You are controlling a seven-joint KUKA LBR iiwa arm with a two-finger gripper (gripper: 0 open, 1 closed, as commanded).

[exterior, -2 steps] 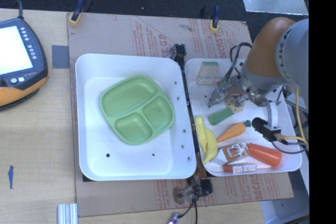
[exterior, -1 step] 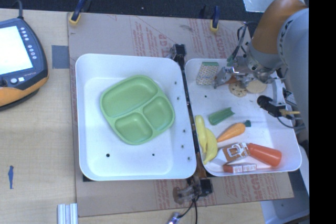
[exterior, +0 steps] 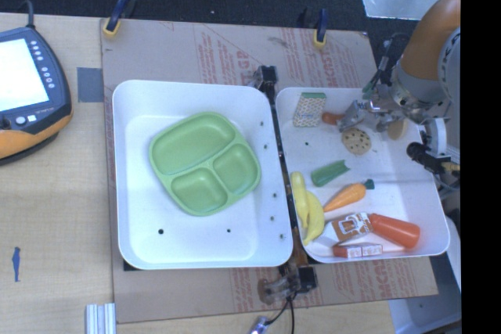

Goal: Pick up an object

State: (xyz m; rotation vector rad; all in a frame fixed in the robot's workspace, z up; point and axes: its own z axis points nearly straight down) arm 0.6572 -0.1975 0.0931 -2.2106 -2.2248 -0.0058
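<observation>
On the far left of the bench sat a teach pendant (exterior: 27, 94), well apart from the work. The left bin (exterior: 133, 168) held a green divided plate (exterior: 205, 163), lying flat and turned at a slant; it was judged stiff and light but too broad and shallow for a two-finger hold except at its rim. The right bin (exterior: 423, 192) held the smaller candidates. Against its left wall lay a banana (exterior: 308, 207), its long axis running near to far along the wall and curving slightly; it looked like a light toy piece, best taken across its middle. Beyond it stood a small carton (exterior: 309, 109), and nearer the centre lay a green pod-shaped piece (exterior: 329, 172), its long axis slanting up to the right. A carrot (exterior: 346, 197) lay just below it on a similar slant, leafy end to the right, tip toward the banana; it was judged rigid, smooth and apt to slip unless pinched across its thicker half. A round cookie (exterior: 356, 140) lay flat, offering little to grip. A printed box (exterior: 350, 227) and an orange bottle (exterior: 394, 228) lay near the front wall, the bottle's long axis close to left-right. The gripper (exterior: 368, 110) was over the far right of this bin, near the cookie, with nothing visibly between its fingers; whether they were spread could not be determined.
</observation>
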